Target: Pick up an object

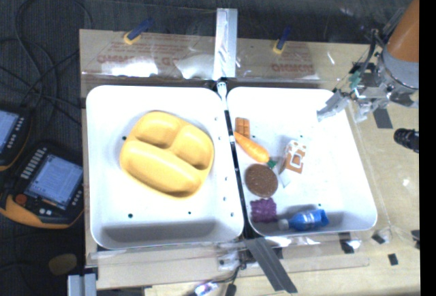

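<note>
While pincer (pixel 334 104) hovers, grip state unclear, carrot (pixel 251 147), cookie (pixel 261 180), blue bottle (pixel 306 219) cluster apart.

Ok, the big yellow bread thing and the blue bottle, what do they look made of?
Yellow bread loaf: likely moulded plastic or foam, matte; smooth, uniform colour with soft seams. Blue bottle: probably plastic, slightly glossy, with a pale cap end. Too small to be sure.

The counter (pixel 392 219), pale and wood-coloured, is carrying two shallow white bins sitting side by side and touching along their inner rims: the left bin (pixel 109 219) and the right bin (pixel 361 179). Clear plastic sheeting (pixel 163 56) is lying across the counter's far edge, pinned by two clips (pixel 138 31).
</note>
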Action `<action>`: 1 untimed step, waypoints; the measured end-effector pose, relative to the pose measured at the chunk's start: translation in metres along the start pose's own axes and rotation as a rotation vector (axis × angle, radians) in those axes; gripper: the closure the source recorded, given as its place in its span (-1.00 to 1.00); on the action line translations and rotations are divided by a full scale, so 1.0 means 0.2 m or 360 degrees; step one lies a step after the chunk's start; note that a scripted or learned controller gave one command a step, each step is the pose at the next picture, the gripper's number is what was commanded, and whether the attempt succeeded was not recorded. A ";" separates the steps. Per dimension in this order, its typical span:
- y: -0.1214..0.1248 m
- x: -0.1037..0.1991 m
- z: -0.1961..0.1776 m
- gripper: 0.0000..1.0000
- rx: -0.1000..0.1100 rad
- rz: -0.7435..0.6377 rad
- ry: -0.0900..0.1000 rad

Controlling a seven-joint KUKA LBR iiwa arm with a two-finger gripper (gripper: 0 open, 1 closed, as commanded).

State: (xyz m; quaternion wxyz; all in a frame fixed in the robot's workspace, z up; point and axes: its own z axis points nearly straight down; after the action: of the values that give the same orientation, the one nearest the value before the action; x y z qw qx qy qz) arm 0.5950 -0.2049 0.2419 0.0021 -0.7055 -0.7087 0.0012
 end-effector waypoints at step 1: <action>-0.19 0.11 0.61 -1.00 -0.0045 -0.0101 -0.0011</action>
State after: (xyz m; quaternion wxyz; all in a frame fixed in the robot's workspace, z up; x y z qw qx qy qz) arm 0.5570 -0.1838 0.1194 -0.0103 -0.6827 -0.7306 -0.0064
